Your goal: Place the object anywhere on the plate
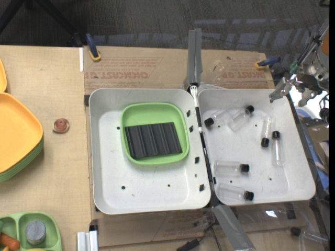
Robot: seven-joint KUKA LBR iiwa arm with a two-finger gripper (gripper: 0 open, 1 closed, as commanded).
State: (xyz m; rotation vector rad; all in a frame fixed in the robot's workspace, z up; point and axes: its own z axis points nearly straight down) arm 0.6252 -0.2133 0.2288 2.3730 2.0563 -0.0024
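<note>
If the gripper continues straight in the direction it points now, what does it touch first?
Probably the vial with a black cap in the right bin; the gripper points left and downward from the bin's far right corner, though depth is unclear.

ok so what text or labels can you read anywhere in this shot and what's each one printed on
"CHEMCAST", in red and upside down from this camera, on the brown cardboard sheet behind the left bin.
A second red print of the same kind on the cardboard behind the right bin: too blurred to read for sure.
Small red lines beside each print: too small to read.
No readable marks on the green plate or the clear vials.
</note>
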